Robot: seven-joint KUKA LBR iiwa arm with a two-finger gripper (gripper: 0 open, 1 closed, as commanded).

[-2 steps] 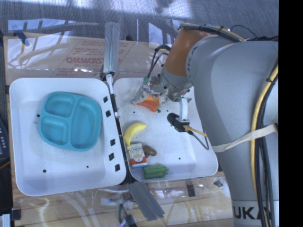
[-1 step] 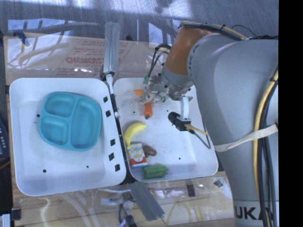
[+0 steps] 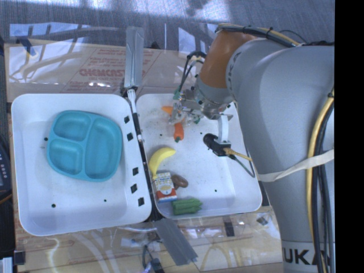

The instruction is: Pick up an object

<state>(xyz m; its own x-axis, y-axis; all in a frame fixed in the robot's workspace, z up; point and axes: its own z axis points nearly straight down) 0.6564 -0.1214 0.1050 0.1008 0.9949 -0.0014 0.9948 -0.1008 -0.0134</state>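
A small orange carrot (image 3: 178, 132) hangs in the gripper (image 3: 183, 118), clasped at its top end between the fingers. Its long axis runs nearly straight toward the near rim of the right bin (image 3: 244, 195), over the bin's far-left part. It is smooth and tapered. Nearer the left wall lies a curved yellow banana (image 3: 159, 158), then a printed carton (image 3: 164, 186) touching a brown lump (image 3: 180, 181), and a ridged green piece (image 3: 187, 206) by the near rim. The left bin (image 3: 25, 203) bears a glossy blue divided plate (image 3: 85, 145).
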